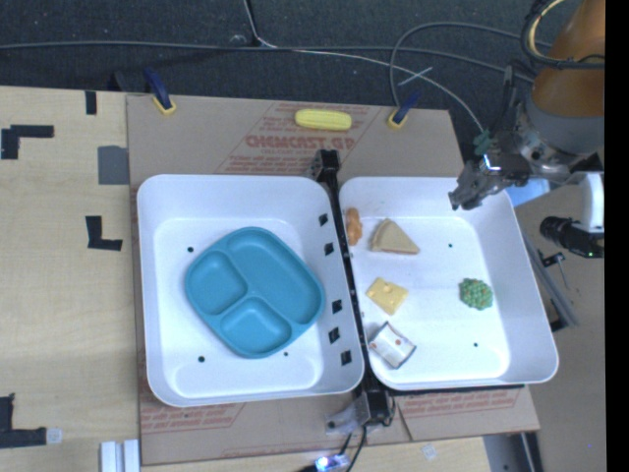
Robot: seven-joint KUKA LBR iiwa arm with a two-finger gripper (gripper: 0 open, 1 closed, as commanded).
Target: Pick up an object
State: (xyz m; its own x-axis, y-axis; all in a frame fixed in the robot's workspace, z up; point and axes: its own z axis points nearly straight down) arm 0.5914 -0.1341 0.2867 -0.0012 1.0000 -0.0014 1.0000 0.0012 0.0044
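- My pincer (470,193) hangs over the far right corner of the right bin (531,293), dark and seen from above; I cannot tell how it is set, and nothing visible sits in it.
- My arm (565,77) comes in from the right, grey at the wrist with the orange band above it.
- Nearest to my pincer, down and to its left, lies a tan wedge (394,238) shaped like a slice of bread or cheese, flat on the bin floor and apart from me.
- Just beyond that wedge, farther left against the bin's left wall, is a small orange piece (353,226).
- Below my pincer, toward the near side of the bin, sits a green broccoli-like lump (476,294), alone and well apart from the other things.
- Down and left of me, below the tan wedge, rests a yellow cheese block (387,295), and nearer the front edge a small white packet with red marks (392,345).
- Far to my left, the left bin (167,264) holds a blue divided tray (254,291), lying flat at a slant.
- Up and left of my pincer, outside both bins on the cardboard (197,136), lies a yellow banana-like thing (322,120).
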